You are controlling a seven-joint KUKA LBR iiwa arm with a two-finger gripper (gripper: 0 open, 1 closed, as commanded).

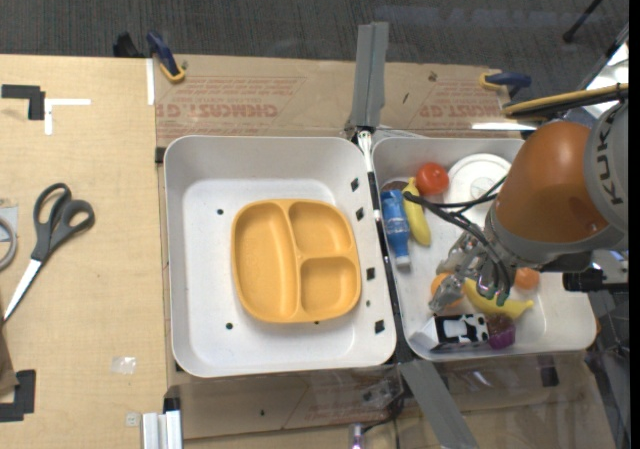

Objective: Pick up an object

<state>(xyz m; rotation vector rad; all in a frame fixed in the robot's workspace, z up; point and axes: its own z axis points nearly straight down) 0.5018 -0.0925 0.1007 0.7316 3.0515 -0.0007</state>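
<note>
Orange banding wraps the bulky wrist of the arm, which reaches in from the right and hangs over the right bin, its grey body bearing the letters "KU" at the frame's edge. Below the wrist the gripper points down into the front of that bin, amid a knot of metal parts and black cables; whether it is apart or together cannot be told from this angle, and nothing can be seen clamped in it.

Just beside the gripper lies a yellow banana, with a small orange piece to its right and a purple item below it. A black-and-white card lies at the bin's front left; its marks are too small to read. Farther back in the same bin are a blue bottle along the left wall, a second banana beside it, a red tomato-like ball and a white plate.

The left bin holds a yellow divided tray with three compartments.

Behind the bins a cardboard sheet shows red print, upside down and mirrored, not clearly legible. Scissors with black handles lie on the wooden bench to the left, well apart from the bins.
</note>
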